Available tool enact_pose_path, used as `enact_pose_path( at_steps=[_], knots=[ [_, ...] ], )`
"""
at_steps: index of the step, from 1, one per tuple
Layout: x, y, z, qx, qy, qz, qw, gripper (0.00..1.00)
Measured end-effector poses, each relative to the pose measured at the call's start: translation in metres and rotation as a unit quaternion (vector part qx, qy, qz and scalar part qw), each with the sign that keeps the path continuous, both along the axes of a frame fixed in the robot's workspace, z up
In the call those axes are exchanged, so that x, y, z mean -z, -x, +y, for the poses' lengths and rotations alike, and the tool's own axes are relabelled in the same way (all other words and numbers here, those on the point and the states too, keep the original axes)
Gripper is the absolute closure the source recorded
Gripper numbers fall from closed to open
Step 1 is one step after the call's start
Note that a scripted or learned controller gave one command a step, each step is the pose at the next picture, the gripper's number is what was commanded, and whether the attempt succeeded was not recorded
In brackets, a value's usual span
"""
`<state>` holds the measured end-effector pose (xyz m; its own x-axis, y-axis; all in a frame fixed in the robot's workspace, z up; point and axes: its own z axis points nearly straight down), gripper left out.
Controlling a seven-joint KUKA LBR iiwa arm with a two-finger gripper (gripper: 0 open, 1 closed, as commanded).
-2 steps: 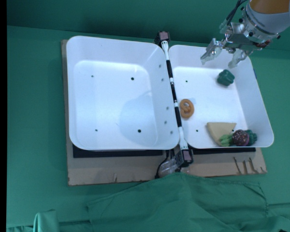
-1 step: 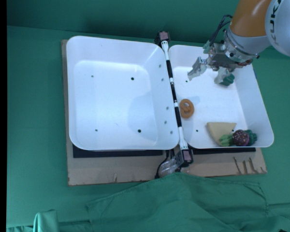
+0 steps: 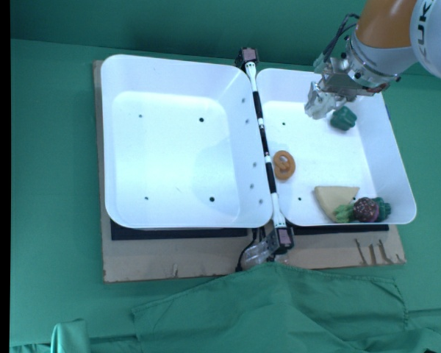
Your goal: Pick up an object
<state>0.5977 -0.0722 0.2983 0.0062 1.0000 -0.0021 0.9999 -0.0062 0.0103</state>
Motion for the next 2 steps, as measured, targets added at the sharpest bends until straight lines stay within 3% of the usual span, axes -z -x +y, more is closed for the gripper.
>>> enact_pose_path(
  at_steps=[1,2],
  knots=[
    [0.000,0.000,0.000,0.000,0.0000,0.001,1.0000,0.00],
    [0.019,-0.005,0.009,-0.002,-0.0005,0.005,1.0000,0.00]
  ],
)
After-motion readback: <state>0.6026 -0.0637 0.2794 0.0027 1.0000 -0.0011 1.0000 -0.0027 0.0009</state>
